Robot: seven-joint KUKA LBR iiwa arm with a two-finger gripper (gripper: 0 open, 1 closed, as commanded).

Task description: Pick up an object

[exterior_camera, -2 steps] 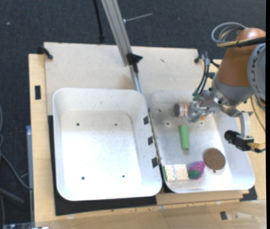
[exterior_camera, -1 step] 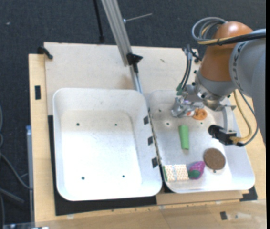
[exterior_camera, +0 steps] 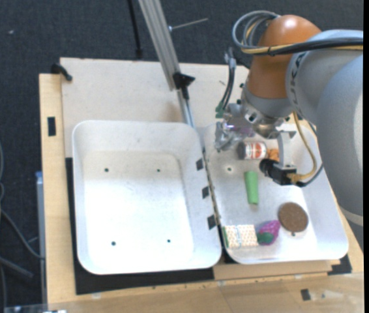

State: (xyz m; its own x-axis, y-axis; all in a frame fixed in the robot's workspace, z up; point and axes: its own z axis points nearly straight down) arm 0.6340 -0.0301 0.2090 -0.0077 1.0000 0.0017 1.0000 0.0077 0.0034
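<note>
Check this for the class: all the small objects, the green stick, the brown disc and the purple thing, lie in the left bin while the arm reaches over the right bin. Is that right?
One slip: the camera view shows the green stick, brown disc and purple thing in the right bin, not the left bin. The arm does reach over the right bin.

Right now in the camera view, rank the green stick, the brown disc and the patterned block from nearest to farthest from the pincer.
From the pincer, at the right bin's far left corner:
1. Green stick, mid-bin, just below the pincer.
2. Patterned block, at the bin's near edge, left side.
3. Brown disc, toward the near right corner.
The block and disc are nearly level, so that pair is a close call.
</note>
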